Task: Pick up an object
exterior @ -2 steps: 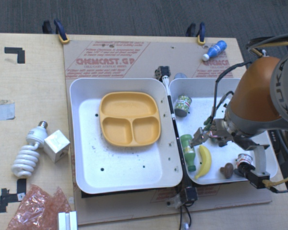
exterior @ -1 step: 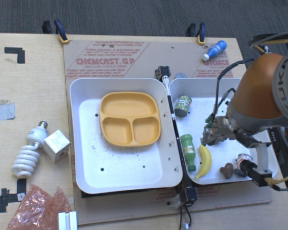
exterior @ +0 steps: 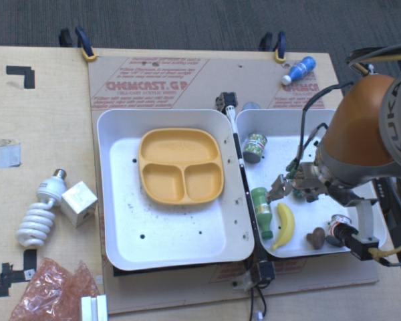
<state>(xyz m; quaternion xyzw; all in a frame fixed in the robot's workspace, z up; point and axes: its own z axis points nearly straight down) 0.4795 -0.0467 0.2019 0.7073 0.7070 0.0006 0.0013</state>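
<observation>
The right white bin (exterior: 301, 127) holds a green bottle (exterior: 260, 209) lying by its left wall and a yellow banana (exterior: 285, 225) just right of the bottle. A small green-labelled can (exterior: 254, 147) is at the back left. A brown lump (exterior: 315, 237) and a small red-and-white item (exterior: 337, 226) lie at the front right. My gripper (exterior: 279, 188) hangs over the middle of this bin, just right of the bottle's top and above the banana. It is open and holds nothing.
The left white bin (exterior: 120, 233) carries a yellow divided tray (exterior: 182, 164). Outside the bins lie a blue-capped bottle (exterior: 299, 71) at the back right, and a spiral bulb (exterior: 39, 212), a white cube (exterior: 79, 202) and a reddish bag (exterior: 50, 291) at the left.
</observation>
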